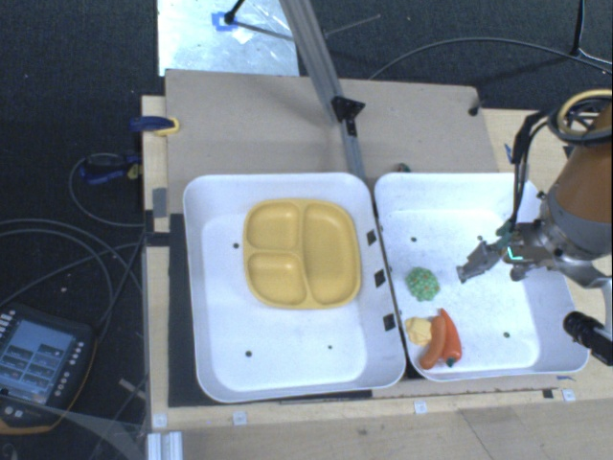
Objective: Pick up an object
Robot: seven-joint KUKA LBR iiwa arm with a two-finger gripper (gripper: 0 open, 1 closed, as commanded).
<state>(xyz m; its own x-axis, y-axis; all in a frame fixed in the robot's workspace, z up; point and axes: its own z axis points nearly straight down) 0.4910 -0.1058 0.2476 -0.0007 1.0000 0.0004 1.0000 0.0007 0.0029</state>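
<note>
The gripper [471, 268] hangs over the right bin [479, 209], holding nothing; how far open, I cannot tell. Nearest is the green broccoli piece [422, 283]: centre above it, then descend straight.

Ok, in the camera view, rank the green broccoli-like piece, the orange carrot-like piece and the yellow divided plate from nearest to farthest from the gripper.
From the gripper, in the right bin:
1. Green piece, just left of the gripper, same bin.
2. Orange piece, lower in that bin, beside a small yellow item.
3. Yellow divided plate, across in the left bin.
</note>
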